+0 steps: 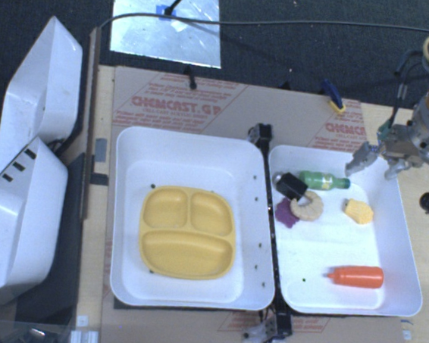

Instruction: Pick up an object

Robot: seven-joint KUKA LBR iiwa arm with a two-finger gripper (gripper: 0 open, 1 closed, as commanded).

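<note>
Hanging over the far right corner of the right bin (401, 247), the gripper (376, 163) has its fingers apart and holds nothing. Inside that bin, the green bottle (322, 180) lies near the far wall, the yellow block (359, 212) sits just right of it, and the orange bottle (357, 276) lies near the front.

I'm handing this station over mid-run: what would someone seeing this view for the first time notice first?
The yellow divided tray lies alone in the left bin. The right bin holds a cluster near its far left corner, with a green bottle, a black piece, a tan ring and a purple piece; a yellow chunk and an orange bottle lie apart. The gripper is open above that bin's far right corner, holding nothing.
</note>
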